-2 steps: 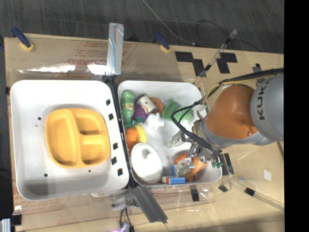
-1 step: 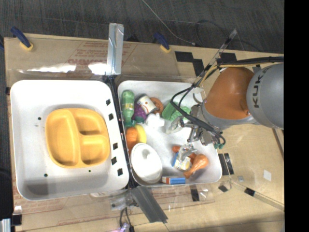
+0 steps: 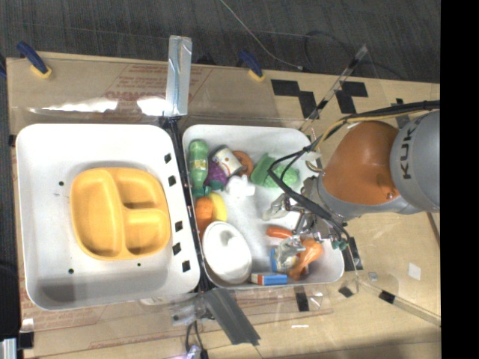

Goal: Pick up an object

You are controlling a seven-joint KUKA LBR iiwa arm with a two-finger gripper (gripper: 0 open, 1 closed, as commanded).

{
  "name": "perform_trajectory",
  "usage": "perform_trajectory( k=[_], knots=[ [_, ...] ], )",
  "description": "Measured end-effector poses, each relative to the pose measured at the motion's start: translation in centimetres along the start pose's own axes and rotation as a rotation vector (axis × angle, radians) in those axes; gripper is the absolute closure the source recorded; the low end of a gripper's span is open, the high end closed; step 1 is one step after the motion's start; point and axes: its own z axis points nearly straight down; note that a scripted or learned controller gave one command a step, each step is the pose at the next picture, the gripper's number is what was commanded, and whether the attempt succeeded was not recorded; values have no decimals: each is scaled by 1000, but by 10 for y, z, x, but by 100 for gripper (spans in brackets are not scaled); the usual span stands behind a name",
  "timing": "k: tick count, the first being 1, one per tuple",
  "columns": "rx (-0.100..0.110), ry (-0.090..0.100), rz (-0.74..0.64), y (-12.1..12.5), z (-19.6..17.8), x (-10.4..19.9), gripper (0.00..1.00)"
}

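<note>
Camera view: the arm (image 3: 359, 172) reaches from the right into the right bin (image 3: 247, 134), its end effector (image 3: 296, 234) low among cluttered toys near an orange piece (image 3: 305, 256) and a white cup (image 3: 227, 251). Whether it is apart or together cannot be told. Nothing is visibly lifted; the pick appears not yet done. A yellow tray (image 3: 120, 212) occupies the left bin (image 3: 37, 200).

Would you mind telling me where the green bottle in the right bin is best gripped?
Probably across the middle of the green bottle, from above. It lies flat along the right bin left wall, narrow enough to span; the wall side is tight, so straddle its width carefully.
</note>
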Motion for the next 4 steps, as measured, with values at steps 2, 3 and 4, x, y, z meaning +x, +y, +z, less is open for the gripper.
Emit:
perform_trajectory(
  k=[2, 3, 4],
  knots=[
    [-2, 9, -68, -4, 1, -30, 0],
    [0, 1, 22, 0, 0, 3, 0],
    [-2, 7, 14, -2, 0, -7, 0]
  ],
)
